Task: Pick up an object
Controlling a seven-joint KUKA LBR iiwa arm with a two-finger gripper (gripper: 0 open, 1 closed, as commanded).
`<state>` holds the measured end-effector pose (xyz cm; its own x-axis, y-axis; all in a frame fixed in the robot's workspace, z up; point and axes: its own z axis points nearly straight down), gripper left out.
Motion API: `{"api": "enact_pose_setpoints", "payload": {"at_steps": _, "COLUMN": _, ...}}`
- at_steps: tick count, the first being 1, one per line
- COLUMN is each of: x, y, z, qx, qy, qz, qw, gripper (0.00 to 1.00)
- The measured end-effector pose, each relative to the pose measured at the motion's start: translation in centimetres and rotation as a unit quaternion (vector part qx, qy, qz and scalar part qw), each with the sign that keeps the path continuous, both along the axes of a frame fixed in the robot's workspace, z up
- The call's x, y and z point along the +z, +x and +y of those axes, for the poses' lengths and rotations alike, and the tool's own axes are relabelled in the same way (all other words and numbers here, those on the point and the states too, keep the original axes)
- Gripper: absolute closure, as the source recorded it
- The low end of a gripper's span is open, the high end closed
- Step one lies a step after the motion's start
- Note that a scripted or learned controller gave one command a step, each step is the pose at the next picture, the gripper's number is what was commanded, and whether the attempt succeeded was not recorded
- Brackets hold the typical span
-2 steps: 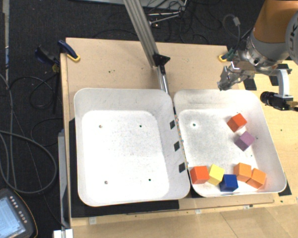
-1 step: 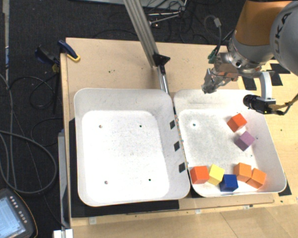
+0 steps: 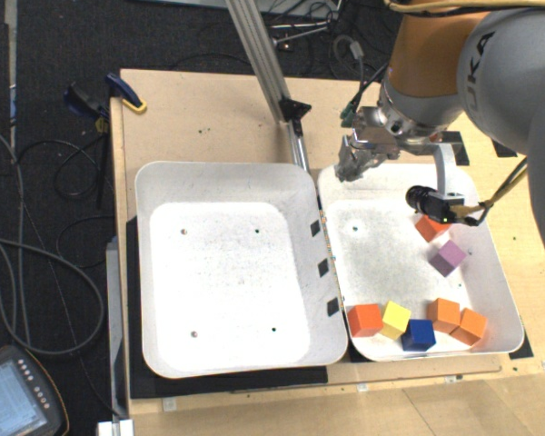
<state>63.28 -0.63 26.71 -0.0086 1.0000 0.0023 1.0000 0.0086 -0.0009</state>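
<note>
My gripper (image 3: 351, 168) hangs over the far left corner of the right bin (image 3: 381, 243), beside the divide between the two bins, with nothing seen between its fingers. Several small blocks lie in that bin. A red-orange block (image 3: 431, 227) and a purple block (image 3: 449, 257) sit near the right wall. Along the near edge lie an orange block (image 3: 365, 319), a yellow block (image 3: 395, 319), a blue block (image 3: 419, 335) and two more orange blocks (image 3: 459, 319). All the blocks are well away from the gripper.
The left bin (image 3: 222, 262) is beside it on the wooden bench. A slanted metal pole (image 3: 259, 44) crosses at the back. A black cable fitting (image 3: 436, 203) hangs over the right bin near the red-orange block. Clamps (image 3: 104, 98) rest at the bench's far left corner.
</note>
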Motion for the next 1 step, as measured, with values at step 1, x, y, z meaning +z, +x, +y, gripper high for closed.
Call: {"api": "enact_pose_setpoints", "payload": {"at_steps": 1, "x": 0.17, "y": -1.29, "z": 5.44, "qx": 0.0, "qy": -0.0002, "qz": 0.0, "qw": 1.0, "gripper": 1.0}}
